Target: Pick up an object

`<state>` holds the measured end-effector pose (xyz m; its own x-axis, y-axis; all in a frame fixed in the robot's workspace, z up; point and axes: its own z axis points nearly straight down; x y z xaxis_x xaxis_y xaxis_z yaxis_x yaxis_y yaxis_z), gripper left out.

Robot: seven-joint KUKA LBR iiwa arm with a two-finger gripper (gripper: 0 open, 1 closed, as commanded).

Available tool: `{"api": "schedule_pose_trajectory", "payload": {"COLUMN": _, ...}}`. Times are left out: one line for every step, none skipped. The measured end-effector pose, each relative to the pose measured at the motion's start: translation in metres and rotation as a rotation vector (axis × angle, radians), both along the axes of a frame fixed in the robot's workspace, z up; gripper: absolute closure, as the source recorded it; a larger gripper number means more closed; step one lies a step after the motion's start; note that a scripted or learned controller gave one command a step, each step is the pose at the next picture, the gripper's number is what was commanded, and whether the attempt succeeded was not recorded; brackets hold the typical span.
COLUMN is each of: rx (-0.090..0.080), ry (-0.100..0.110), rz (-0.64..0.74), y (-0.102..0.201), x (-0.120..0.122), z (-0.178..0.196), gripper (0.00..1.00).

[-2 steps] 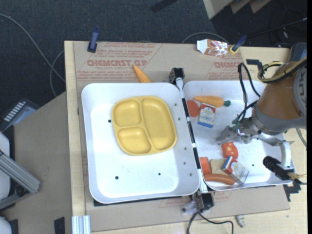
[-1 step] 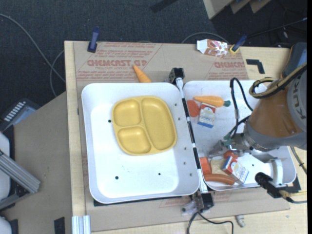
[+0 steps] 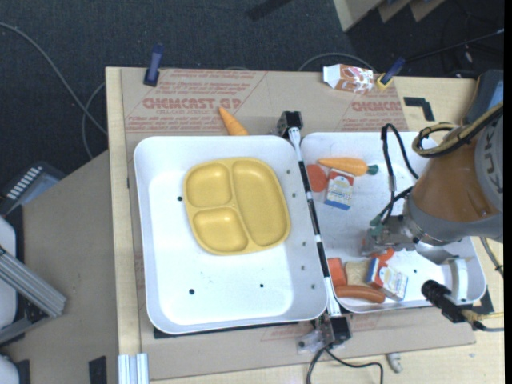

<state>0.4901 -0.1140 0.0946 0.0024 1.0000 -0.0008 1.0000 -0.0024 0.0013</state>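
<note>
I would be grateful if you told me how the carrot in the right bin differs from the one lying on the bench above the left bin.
The carrot in the right bin lies roughly level across the view, while the carrot on the bench lies at a slant. The first rests on white plastic inside the right bin; the second sits on brown cardboard outside both bins. The first shows a green tip; the second shows none. Both are orange and tapered.

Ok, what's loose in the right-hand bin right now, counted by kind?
Carrot: 1
Small cartons: 2, the upper carton and the lower carton
Sausage: 1
Pieces I can't name: 2, a red piece and a brownish piece
Total: 6, though the arm may hide more.
</note>
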Motion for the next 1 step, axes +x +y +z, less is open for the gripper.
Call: {"api": "schedule_pose_trajectory", "payload": {"rx": 0.000, "ry": 0.000, "rz": 0.001, "y": 0.0000, "x": 0.0000, "z": -0.0001, "gripper": 0.00}}
